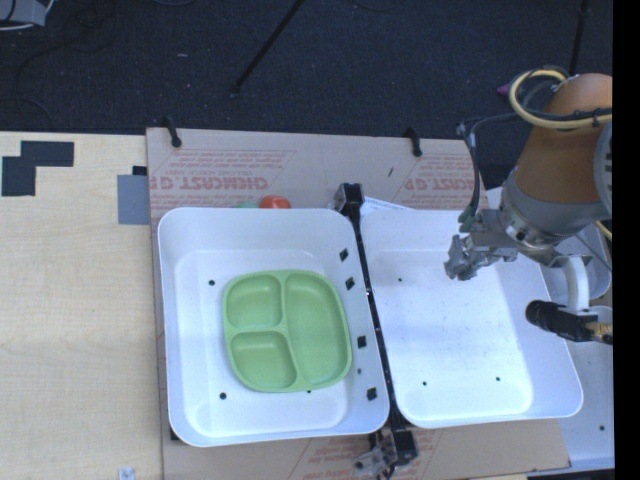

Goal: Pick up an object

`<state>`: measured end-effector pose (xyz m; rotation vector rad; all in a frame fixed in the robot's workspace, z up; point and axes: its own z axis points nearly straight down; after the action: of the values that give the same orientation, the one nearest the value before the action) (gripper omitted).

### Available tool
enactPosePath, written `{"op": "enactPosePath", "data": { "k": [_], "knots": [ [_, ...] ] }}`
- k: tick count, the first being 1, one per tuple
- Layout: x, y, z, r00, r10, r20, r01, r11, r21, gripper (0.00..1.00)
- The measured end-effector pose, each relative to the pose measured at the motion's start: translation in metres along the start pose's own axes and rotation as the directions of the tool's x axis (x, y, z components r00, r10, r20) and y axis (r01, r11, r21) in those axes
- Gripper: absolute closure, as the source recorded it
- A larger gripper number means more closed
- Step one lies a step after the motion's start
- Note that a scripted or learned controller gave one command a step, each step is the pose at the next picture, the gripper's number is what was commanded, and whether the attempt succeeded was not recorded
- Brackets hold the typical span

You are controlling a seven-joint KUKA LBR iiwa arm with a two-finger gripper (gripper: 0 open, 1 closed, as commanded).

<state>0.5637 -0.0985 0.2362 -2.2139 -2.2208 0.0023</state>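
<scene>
The gripper (463, 264) hangs over the upper part of the right bin (480, 368) (I cannot tell how it is set from this angle), apart from the green divided plate (287, 330) lying flat in the left bin (190, 318), with an orange object (274, 203) beyond that bin's far rim.

A light wooden table (70, 318) is seen at the left, marked with dark rectangular patches (35, 163) and a grey square (131, 198). A sheet of brown cardboard (300, 173) with red printing is laid over the table's middle. Beyond the far edge, a dark carpeted floor (350, 48) is shown, crossed by thin cables (275, 28). The lighting is even and subdued.
</scene>
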Motion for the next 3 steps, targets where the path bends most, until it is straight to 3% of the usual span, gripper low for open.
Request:
{"op": "enactPosePath", "data": {
  "k": [2, 3],
  "knots": [
    [0.106, -0.024, -0.012, 1.0, -0.002, 0.0, 0.002, 1.0, 0.0, 1.0],
    [0.151, -0.034, 0.002, 1.0, -0.001, 0.001, 0.001, 1.0, 0.001, 1.0]
  ]
}}
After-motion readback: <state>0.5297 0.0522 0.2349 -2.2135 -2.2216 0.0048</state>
